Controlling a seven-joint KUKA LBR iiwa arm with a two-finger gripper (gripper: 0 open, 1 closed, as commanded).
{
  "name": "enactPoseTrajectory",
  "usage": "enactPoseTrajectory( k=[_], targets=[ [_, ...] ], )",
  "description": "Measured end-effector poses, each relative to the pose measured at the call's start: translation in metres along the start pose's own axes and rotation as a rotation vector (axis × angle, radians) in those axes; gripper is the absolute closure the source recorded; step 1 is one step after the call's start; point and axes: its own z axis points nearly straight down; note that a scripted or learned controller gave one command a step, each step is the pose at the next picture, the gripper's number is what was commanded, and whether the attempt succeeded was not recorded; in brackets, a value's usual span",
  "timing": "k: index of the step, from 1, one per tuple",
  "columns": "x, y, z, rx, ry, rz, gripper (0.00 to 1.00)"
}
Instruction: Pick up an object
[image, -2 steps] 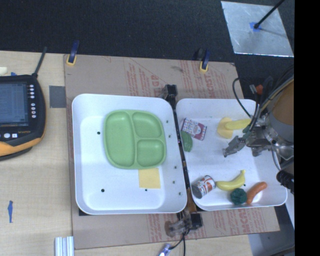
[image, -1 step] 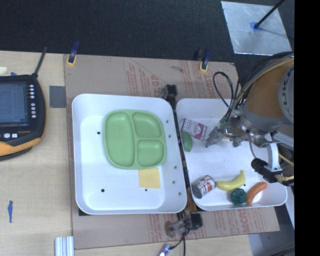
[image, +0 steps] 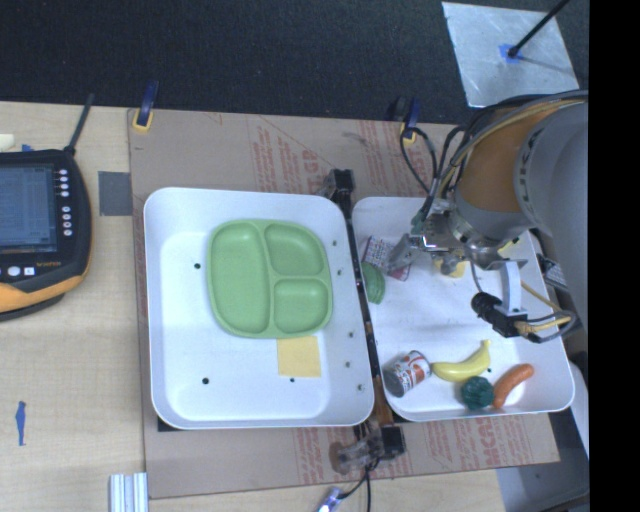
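Camera view | grey gripper (image: 408, 255) at right white plastic bin's (image: 440, 400) 10 o'clock, grip state unclear | yellow plastic banana (image: 463, 365) unlifted | pick pending

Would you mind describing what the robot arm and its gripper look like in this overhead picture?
The arm is a bulky, rounded grey body with a broad orange band curving around it above the wrist. Black and yellowish cables loop down its side toward the gripper, which is a small metallic grey assembly. A further black fitting with thin cables hangs below the wrist.
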Motion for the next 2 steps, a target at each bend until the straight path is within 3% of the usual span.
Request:
enactPoseTrajectory(
  k=[1,2],
  targets=[
    [-0.001,0.0,-0.011,0.0,0.0,-0.003,1.0],
    [-0.001,0.0,-0.021,0.001,0.0,-0.007,1.0]
  ],
)
